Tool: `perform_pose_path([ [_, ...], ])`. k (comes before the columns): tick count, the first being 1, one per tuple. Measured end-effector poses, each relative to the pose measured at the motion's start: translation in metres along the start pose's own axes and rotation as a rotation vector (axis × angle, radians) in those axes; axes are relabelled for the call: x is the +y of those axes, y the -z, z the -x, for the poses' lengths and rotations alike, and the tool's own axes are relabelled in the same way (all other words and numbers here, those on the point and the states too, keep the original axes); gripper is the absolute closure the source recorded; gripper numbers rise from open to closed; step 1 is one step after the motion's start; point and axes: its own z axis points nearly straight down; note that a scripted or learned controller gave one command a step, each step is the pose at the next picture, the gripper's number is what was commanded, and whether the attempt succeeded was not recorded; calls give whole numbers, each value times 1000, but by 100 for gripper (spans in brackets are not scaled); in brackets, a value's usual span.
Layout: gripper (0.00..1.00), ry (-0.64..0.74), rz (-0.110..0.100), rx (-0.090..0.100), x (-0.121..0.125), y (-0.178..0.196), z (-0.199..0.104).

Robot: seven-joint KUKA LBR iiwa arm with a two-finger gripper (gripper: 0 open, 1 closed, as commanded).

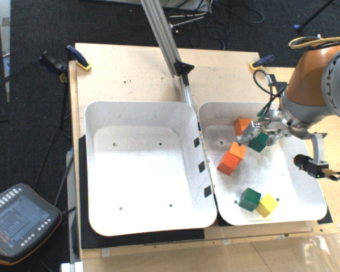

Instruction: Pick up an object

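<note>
Blocks lie nearest the camera, below the claw: a green cube (250, 199) touching a yellow cube (266, 205) near the front rim of the right bin (306, 205), both matte and hard-edged; up from them, just left of and below the claw, an orange block (230, 159) sits tilted on the white floor; the claw (253, 136) hangs over the bin's far half, its metal fingertips lost against a dark green block (259, 141) directly at them, so whether it is open, closed or gripping cannot be told; another orange block (242, 126) shows just beyond, partly hidden by the claw; the grey arm (317, 89), orange-banded, is cut off at the right; the left bin (141, 169), speckled and shallow, lies well to the left.
</note>
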Motion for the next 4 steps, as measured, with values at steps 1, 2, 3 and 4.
perform_pose_path([
  [1,0,0,11,5,-1,-38,0],
  [2,0,2,22,-1,3,-41,1],
  [3,100,1,31,-3,6,-29,1],
  [4,100,3,9,-1,-2,23,-4],
])
